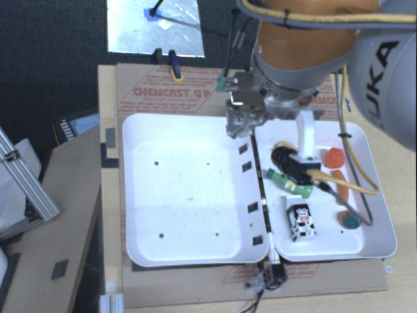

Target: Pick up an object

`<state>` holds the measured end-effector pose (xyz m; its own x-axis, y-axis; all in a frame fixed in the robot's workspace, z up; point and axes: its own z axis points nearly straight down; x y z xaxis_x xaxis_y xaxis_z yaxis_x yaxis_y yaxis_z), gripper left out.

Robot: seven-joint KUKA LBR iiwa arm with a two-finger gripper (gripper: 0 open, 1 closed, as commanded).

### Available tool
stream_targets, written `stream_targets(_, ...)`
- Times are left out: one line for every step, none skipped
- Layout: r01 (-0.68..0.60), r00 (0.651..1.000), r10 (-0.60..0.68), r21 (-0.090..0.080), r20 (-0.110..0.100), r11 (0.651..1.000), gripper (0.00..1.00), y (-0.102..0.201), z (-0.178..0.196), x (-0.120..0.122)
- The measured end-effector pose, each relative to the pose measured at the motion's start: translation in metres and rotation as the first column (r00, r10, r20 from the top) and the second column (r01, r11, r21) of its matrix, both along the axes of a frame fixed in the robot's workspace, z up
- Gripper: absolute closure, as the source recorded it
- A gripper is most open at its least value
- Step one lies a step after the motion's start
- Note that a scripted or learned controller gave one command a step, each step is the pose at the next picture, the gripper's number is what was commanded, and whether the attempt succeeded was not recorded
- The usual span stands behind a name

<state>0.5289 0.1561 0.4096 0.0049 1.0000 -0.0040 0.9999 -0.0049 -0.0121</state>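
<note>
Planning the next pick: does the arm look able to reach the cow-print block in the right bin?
Probably yes. The cow-print block lies apart from the other items with nothing over it, and the tool hangs near the bins' divider, close by.

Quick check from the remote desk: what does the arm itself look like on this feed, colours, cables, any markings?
The arm is grey with a broad, rounded orange band above the wrist. Part of the KUKA lettering shows in dark letters on the grey shell. A yellow cable wraps across the orange band, and another yellow cable hangs down over the right bin. The gripper is a metallic grey block.
</note>
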Motion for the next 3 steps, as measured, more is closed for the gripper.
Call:
stream_targets(-0.014, 1.0, 0.014, 0.01, 0.027, 1.0, 1.0, 0.068, 0.12, 0.035)
stream_targets(-0.01, 1.0, 0.01, 0.001, 0.003, 1.0, 1.0, 0.072, 0.009, 0.009)
stream_targets(-0.011, 1.0, 0.01, 0.01, 0.024, 1.0, 1.0, 0.078, 0.132, 0.011)
